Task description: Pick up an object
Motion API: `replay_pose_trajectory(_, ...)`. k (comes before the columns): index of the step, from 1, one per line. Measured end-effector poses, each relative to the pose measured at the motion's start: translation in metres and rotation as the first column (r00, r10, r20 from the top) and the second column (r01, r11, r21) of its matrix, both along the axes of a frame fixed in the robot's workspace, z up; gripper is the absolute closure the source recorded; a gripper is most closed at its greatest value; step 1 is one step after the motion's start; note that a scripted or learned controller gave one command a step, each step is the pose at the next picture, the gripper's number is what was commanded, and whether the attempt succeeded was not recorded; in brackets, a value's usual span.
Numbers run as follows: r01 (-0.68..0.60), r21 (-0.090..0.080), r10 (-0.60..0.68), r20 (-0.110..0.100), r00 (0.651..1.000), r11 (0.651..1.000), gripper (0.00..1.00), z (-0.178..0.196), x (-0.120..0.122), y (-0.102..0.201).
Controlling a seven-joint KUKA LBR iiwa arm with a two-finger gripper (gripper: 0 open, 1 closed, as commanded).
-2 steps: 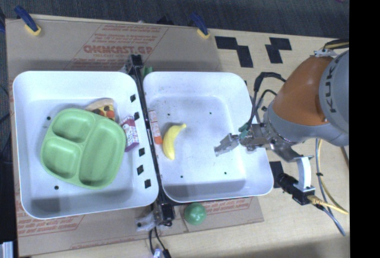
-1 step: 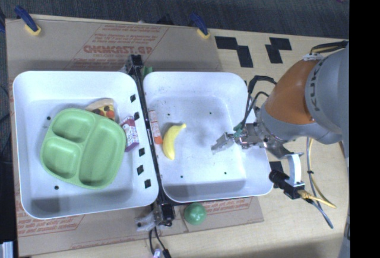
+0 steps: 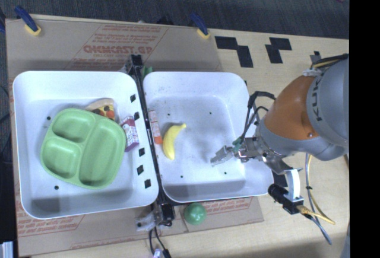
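A yellow banana [image 3: 171,139] lies in the left half of the right bin [image 3: 196,182]. My gripper [image 3: 222,156] hangs over the same bin's right side, well to the right of the banana and apart from it, with nothing visible between its fingers. The grey arm with its orange band [image 3: 291,117] reaches in from the right. A green divided plate [image 3: 83,147] lies in the left bin [image 3: 35,191], with a slice of pizza [image 3: 104,108] at its upper edge and a small purple packet [image 3: 130,134] at its right.
An orange and white stick-like item [image 3: 155,130] lies along the right bin's left wall. A green ball [image 3: 194,213] rests on the cardboard outside the bins, below the right bin. Black clips line the divider between the bins.
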State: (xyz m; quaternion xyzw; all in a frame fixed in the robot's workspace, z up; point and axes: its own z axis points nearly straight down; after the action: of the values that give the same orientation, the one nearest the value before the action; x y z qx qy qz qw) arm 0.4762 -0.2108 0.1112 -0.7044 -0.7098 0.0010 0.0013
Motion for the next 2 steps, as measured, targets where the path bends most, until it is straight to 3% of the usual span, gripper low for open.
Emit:
replay_pose_trajectory(1, 0.001, 0.000, -0.001, 0.001, 1.000, 1.000, 0.00, -0.020, 0.071, 0.000)
replay_pose_trajectory(2, -0.002, 0.001, 0.002, 0.000, 1.000, 1.000, 1.00, -0.010, 0.072, 0.001)
